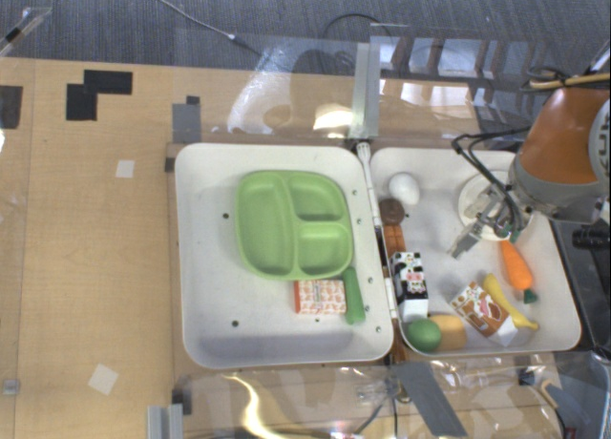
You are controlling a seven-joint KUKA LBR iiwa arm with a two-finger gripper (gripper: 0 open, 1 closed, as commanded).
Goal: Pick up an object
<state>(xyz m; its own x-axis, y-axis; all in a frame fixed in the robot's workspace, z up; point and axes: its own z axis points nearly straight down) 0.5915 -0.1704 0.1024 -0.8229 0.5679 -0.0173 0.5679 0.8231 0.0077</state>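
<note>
White plastic walls bound both bins. The left bin [205, 265] has bare floor along its left and lower sides; the right bin [434, 198] is bare through its upper middle, and its load sits along the dividing wall and the lower edge.

From the camera view, the arm [563, 146] comes in from the right, its orange band over the right bin's upper right corner. The gripper [474, 233] hangs over bare white floor at mid-bin, its two fingers a little apart with nothing between them, touching no object that can be made out.

Nearest to it is an orange carrot [516, 269], just down and right. Below that lie a yellow banana [509, 302] and a small red-and-white carton [483, 311], touching each other. Against the dividing wall run a white egg-shaped piece [404, 187], a brown piece [391, 210], a black-and-white milk carton [410, 282], and at the bottom a green ball [422, 334] beside a tan one [449, 331].

In the left bin, a green divided tray [293, 223] sits upper centre, with a red-patterned packet [320, 297] and a green stick [354, 296] below it.
</note>
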